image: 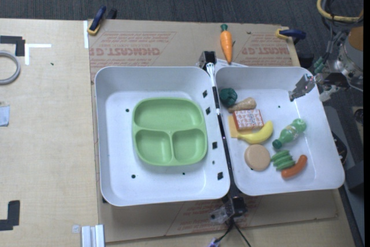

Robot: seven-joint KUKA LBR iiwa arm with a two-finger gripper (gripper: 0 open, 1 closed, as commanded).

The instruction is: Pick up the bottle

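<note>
Where it lies, bottle (pixel 289 133) slants cap-end upper-right.

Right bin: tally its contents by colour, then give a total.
In the right bin:
Green: 3 – bottle, broccoli-like piece, ridged vegetable
Yellow: 1 – banana
Red/orange: 2 – box, sausage
Tan: 2 – drumstick, round bun
Total: 8
</note>
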